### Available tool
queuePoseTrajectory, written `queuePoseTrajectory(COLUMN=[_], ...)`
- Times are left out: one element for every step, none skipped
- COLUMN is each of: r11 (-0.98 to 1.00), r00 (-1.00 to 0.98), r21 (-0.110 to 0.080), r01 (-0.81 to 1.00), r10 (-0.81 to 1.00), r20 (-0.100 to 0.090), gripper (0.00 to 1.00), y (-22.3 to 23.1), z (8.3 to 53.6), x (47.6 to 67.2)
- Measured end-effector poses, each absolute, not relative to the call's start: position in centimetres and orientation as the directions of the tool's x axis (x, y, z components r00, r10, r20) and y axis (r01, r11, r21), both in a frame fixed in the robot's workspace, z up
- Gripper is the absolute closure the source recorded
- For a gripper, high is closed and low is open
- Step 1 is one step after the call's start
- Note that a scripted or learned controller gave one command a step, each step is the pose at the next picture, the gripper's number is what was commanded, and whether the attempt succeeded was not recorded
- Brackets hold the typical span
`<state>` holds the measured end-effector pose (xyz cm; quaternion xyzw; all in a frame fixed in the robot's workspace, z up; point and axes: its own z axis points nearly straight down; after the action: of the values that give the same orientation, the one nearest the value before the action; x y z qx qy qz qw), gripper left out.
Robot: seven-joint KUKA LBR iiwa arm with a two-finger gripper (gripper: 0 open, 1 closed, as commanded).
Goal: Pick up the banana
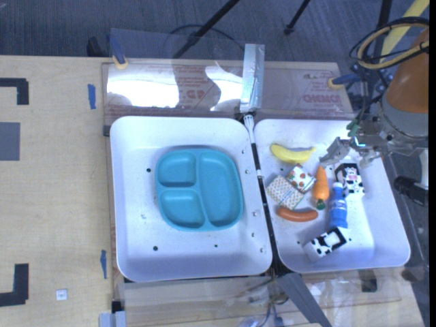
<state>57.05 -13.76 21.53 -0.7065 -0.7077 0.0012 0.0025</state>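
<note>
Banana [291, 154] in right bin, left of tool [338, 148]

- A robotics lab or test cell, not a home or shop.
- A pale wooden bench [48, 182] carries black corner marks and blue tape tabs along its left part, like calibration or placement guides.
- Two shallow white bins [129, 182] sit side by side at frame centre, backed by a clear plastic sheet [177, 87].
- Black tripod or stand legs [306, 5] rest on grey carpet along the top.
- Yellow and black cables [381, 39] loop at the upper right, beside the grey robot arm [409, 107].
</note>
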Motion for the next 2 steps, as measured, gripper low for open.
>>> queuePoseTrajectory(r11=[0.012,0.348], r00=[-0.012,-0.348], r21=[-0.003,-0.001], r01=[1.0,0.937], r10=[1.0,0.937], r20=[0.0,0.001], gripper=[0.0,0.0], y=[-9.2,-9.8], z=[14.4,8.5], x=[65.6,66.2])
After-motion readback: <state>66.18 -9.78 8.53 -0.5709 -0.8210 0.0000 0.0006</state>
